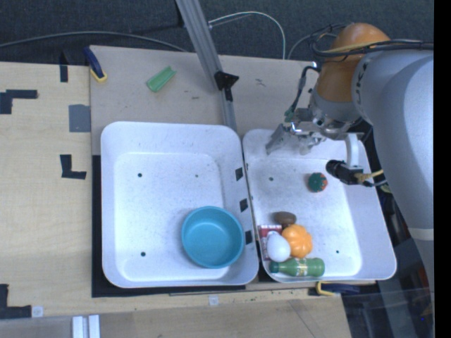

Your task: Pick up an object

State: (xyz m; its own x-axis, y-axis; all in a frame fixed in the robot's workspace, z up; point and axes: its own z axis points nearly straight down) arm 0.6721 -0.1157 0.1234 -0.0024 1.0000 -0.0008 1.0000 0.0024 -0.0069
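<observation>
A blue bowl [211,236] sits alone in the left bin [120,189]. In the right bin [366,252], a brown piece, orange fruit [298,240], white egg and green bottle [299,267] crowd the near corner. A small green ball [317,182] lies apart, perhaps easier to reach. The gripper [296,136] hovers over the far rim; whether it's clenched, I can't tell.

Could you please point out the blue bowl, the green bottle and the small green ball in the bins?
blue bowl [211,236]: camera view, on the bowl's inner floor, left bin.
green bottle [304,267]: camera view, on the bottle's body, lying at the right bin's near edge.
small green ball [316,182]: camera view, on the ball's top, right bin.
</observation>
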